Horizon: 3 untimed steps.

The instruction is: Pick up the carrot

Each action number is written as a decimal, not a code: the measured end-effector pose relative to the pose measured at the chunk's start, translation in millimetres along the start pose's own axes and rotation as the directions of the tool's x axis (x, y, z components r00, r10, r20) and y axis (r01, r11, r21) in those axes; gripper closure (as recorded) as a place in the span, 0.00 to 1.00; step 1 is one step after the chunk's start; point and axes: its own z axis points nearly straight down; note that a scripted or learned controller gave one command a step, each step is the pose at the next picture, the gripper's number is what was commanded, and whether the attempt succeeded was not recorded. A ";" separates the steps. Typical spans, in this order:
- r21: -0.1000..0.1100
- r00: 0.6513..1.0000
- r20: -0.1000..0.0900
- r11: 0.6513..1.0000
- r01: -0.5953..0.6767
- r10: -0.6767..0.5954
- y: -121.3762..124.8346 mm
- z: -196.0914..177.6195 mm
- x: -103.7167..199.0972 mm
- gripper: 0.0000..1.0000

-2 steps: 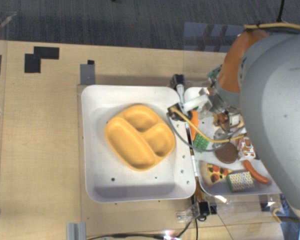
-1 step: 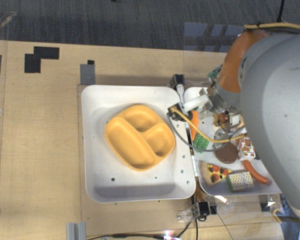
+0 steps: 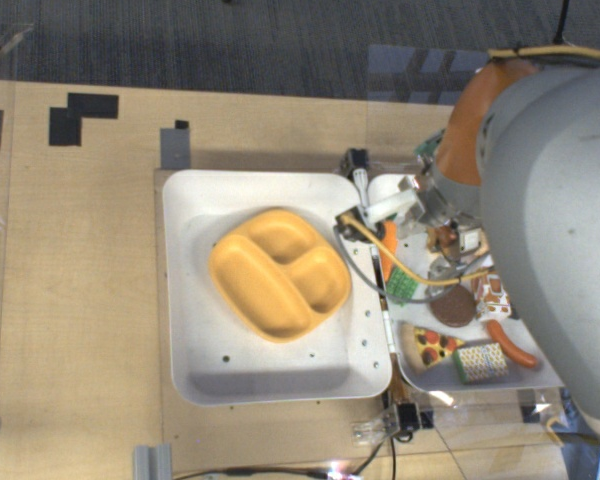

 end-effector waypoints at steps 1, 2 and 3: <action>0.000 1.000 0.000 1.000 0.000 0.000 0.0 0.0 0.0 0.00; 0.000 1.000 0.000 1.000 0.000 0.000 0.0 0.0 0.0 0.00; 0.000 1.000 0.000 1.000 0.000 0.000 0.0 0.0 0.0 0.00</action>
